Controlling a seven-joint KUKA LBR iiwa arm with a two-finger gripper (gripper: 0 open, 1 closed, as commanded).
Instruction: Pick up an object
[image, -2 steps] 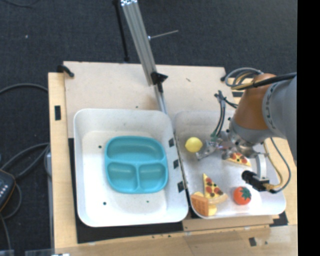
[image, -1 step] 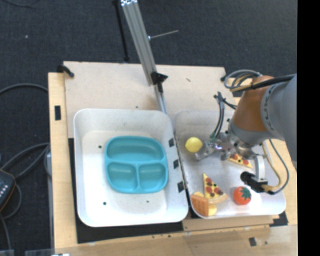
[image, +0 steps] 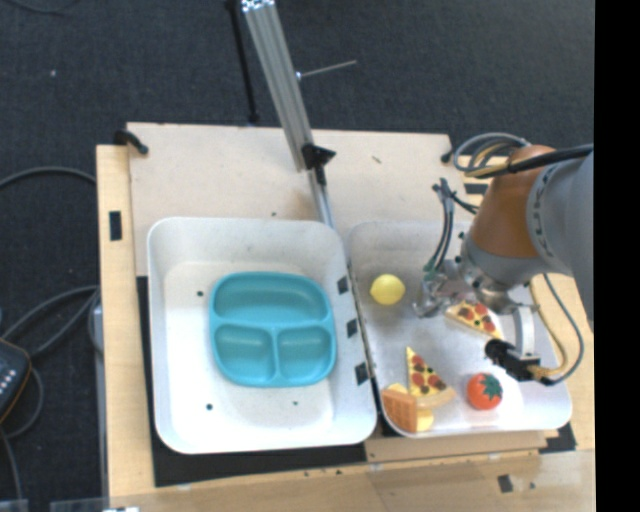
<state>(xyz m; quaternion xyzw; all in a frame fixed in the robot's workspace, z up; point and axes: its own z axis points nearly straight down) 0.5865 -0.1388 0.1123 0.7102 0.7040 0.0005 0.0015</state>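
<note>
Hovering low over the right bin (image: 560, 405), your tool (image: 437, 298), its grip state unclear, could nudge the lemon (image: 388, 290) or pizza slice (image: 473, 318) aside.

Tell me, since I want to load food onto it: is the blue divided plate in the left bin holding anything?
Empty. The blue divided plate lies flat in the left bin, and all three compartments show bare blue surface.

The arm (image: 555, 200) is a thick, rounded grey cylinder with a broad orange band (image: 500, 215) above the wrist. Thin grey and dark cables (image: 485, 150) loop beside the band, and a black connector (image: 510, 360) hangs from a cable below the wrist.
</note>
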